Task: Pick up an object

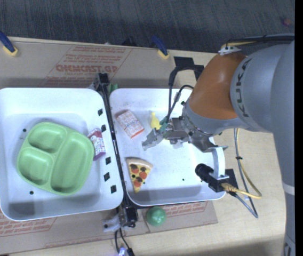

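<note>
gripper (pixel 152 141) mid-frame, right bin | fingers: cannot tell | nearest: pizza slice (pixel 138 173) just below, long axis vertical

We're looking down from one fixed camera set high above the surface (pixel 258 217), tilted at a slant so dark carpet (pixel 87 9) runs along the top of the frame, far beyond the tool (pixel 154 139). It sits far enough back to take in both white bins whole, the left bin (pixel 2 143) well off to the tool's left and the right bin (pixel 167 196) directly under it. The grey arm (pixel 263 89) comes in big from the right, closest to the lens.
</note>
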You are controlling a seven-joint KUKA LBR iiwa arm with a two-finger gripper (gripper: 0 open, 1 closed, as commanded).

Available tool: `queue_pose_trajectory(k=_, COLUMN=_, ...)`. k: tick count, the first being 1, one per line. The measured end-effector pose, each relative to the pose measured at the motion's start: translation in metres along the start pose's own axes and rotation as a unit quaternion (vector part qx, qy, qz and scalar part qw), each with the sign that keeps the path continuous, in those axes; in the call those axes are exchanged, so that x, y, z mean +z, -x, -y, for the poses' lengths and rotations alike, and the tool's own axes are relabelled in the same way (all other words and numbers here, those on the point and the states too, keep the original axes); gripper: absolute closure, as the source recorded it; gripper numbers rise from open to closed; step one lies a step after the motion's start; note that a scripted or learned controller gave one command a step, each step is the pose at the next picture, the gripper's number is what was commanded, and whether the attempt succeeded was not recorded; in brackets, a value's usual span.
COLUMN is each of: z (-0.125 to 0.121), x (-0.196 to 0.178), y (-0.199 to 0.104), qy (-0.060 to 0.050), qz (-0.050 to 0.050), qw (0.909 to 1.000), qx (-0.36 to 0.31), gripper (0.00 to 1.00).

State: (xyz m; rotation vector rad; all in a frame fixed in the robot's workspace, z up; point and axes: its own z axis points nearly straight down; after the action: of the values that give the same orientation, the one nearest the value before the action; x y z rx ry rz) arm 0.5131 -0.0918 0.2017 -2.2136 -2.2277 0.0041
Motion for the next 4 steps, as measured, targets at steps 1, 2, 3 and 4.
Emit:
queue_pose_trajectory(k=1, z=0.0000, x=0.0000, y=0.0000, qy=0.000, qz=0.000, qw=1.0000, qx=0.000, gripper=0.00)
queue_pose_trajectory(k=2, z=0.0000, x=0.0000, y=0.0000, qy=0.000, qz=0.000, qw=1.0000, qx=0.000, gripper=0.00)
queue_pose_trajectory(k=3, z=0.0000, x=0.0000, y=0.0000, qy=0.000, qz=0.000, qw=1.0000, qx=0.000, gripper=0.00)
queue_pose_trajectory(k=4, z=0.0000, x=0.0000, y=0.0000, qy=0.000, qz=0.000, qw=1.0000, qx=0.000, gripper=0.00)
